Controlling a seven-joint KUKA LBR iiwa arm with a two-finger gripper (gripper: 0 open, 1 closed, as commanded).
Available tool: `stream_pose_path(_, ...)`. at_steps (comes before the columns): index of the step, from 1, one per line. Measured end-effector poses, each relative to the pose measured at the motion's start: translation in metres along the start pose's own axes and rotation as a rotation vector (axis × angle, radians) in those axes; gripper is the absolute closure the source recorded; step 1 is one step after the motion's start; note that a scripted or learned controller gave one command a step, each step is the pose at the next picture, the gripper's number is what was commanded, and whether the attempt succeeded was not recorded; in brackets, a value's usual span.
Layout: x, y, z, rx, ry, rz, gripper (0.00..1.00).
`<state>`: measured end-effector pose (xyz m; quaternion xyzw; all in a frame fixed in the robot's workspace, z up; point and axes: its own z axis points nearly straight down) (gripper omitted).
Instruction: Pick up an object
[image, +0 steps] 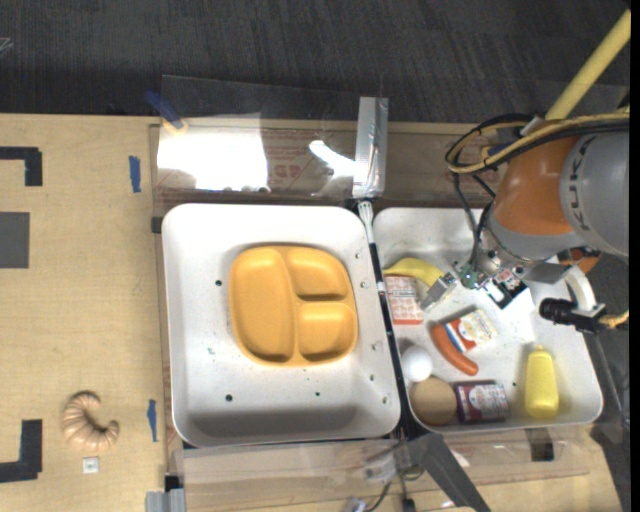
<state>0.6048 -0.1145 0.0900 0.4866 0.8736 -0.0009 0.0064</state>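
Left bin (190, 300) holds yellow divided tray (293, 303), centred. Right bin (585, 400) at 3 o'clock: banana (415, 270), carton (402, 298), hot dog (455, 350), mustard bottle (541, 382), long axis 12-to-6. My arm (560, 195) enters at 3; my gripper (450, 283) low over the banana; jaw gap: cannot tell.

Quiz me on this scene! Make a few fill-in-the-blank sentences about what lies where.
1. The yellow divided tray lies in the ____ bin.
2. The croissant lies ____ both bins, on the bench.
3. The mustard bottle is coloured ____.
4. The gripper hangs over the ____ bin.

Missing words: left; outside; yellow; right
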Motion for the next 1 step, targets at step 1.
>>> stream_pose_path(1, 0.0290, -0.0197, 0.0012, 0.000, 0.005, 0.135, 0.00)
